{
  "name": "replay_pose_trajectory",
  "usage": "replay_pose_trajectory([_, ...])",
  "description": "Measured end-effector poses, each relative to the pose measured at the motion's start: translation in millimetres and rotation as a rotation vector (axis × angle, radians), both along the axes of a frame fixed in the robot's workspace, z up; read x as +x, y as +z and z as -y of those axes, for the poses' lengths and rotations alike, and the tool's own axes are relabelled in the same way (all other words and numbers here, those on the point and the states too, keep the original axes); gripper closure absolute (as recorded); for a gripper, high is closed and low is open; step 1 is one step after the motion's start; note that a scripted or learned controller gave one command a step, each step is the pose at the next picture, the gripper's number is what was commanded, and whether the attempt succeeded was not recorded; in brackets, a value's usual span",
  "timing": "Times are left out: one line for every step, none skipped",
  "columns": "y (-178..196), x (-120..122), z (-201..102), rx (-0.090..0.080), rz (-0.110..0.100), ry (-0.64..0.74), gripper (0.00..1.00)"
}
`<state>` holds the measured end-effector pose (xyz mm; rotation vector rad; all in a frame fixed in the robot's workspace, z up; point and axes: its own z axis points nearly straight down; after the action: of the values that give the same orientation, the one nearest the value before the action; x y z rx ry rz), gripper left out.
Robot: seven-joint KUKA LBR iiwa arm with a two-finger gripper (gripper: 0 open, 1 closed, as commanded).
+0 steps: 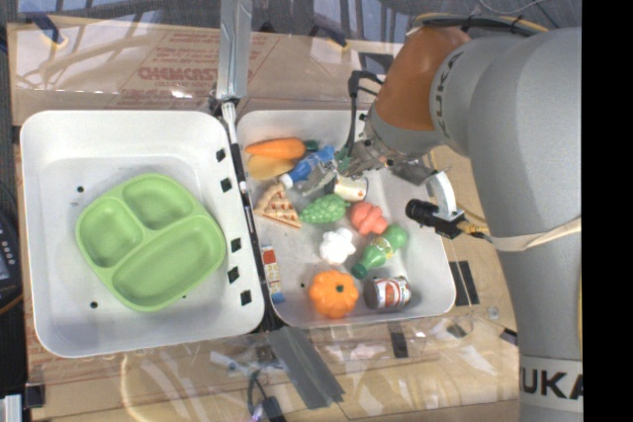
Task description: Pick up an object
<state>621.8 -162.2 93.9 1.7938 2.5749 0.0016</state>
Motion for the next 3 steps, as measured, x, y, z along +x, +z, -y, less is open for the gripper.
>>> replay_pose_trajectory([11,1,0,-0.001,0.002,0.004,1.00])
replay_pose_trajectory([103,36,16,0.000,0.000,-0.034,1.00])
replay_pose_trajectory([102,36,16,0.001,-0.003,-0.034,0.00])
